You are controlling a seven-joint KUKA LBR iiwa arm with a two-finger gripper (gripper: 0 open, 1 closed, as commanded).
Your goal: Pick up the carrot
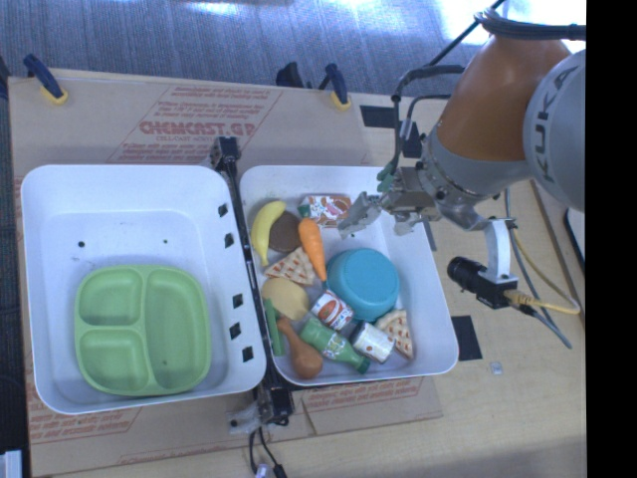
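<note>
Your slim orange plastic carrot (313, 247) has not been lifted: it lies in the right-hand shallow white bin (430, 297), towards its far edge, between the yellow plastic banana (264, 227) and the round blue bowl (363, 282), its tip pointing to the near edge. The grey two-finger gripper (360, 214) hovers above the bin's far right part, just beside the carrot but apart from it, with nothing between its fingers; the jaws look parted. You have the approach roughly made. As I judge it, the descent over the carrot, the closing and the lift all remain.
</note>
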